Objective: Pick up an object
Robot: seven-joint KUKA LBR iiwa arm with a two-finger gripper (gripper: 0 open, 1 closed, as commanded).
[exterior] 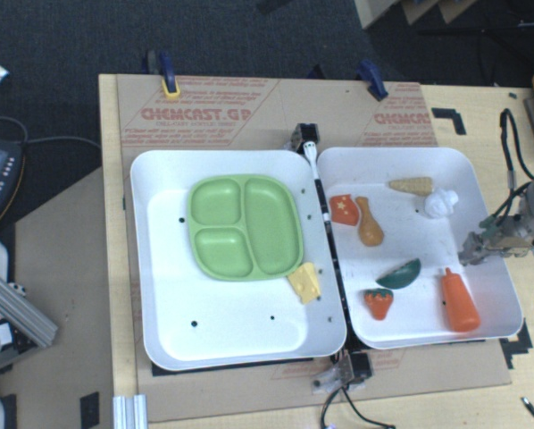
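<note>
Arm reaching in over the right bin's far edge, nothing visibly between its fingers.

From the overhead camera, the gripper is hanging low over the right side of the right bin, just above the orange bottle; whether its fingers are spread or closed is too blurred to tell. A green leaf piece, strawberry, red piece, tan drumstick, bread piece and white lump are lying in that bin. In the left bin, a green divided plate is sitting with a yellow piece touching its lower right corner.
</note>
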